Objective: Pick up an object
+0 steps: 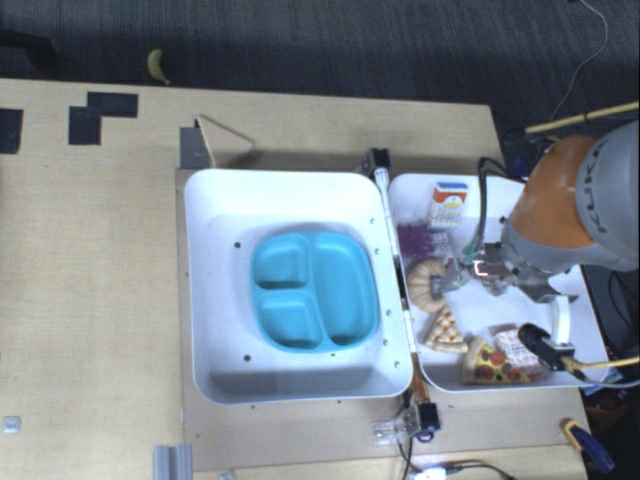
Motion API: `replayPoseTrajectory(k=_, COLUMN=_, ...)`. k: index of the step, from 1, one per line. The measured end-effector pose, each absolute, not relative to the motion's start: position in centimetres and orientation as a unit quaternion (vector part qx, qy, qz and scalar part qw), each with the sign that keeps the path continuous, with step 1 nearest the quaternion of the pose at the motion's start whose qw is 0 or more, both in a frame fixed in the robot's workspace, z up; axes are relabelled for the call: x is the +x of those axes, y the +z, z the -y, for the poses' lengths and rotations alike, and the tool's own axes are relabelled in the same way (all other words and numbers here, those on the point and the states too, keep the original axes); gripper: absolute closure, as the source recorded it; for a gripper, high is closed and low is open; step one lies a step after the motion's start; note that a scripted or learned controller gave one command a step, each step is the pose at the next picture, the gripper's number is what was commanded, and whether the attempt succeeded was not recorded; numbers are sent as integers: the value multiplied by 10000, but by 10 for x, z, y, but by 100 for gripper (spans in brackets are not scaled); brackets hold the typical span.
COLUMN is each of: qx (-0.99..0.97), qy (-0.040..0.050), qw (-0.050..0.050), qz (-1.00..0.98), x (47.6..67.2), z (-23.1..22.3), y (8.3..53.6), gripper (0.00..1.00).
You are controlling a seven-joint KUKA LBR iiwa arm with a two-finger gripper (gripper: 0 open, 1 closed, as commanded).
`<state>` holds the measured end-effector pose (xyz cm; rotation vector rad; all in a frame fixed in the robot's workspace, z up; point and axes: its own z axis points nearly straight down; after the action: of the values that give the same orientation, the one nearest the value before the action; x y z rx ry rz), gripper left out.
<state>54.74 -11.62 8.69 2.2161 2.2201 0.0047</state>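
Grey two-finger gripper (462, 273) hangs low in the right white bin (590, 318), beside the tan ring-shaped toy pastry (425, 280). I cannot tell its opening. I judge approach underway; next, settle over the pastry.

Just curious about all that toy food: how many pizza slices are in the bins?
2, both in the right bin: one pizza slice near its left wall, another by its front edge. The arm may hide more.

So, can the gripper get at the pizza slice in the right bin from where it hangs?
Probably yes. The pizza slice lies flat near the right bin's left wall with nothing on top, and the gripper hangs just above it. The round pastry beside it crowds one side.
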Motion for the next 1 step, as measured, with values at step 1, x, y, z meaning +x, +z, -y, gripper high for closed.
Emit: replayPoseTrajectory(k=1, qx=7061, qy=41, qw=49, qz=-7081, x=550, z=116, y=99, gripper=100)
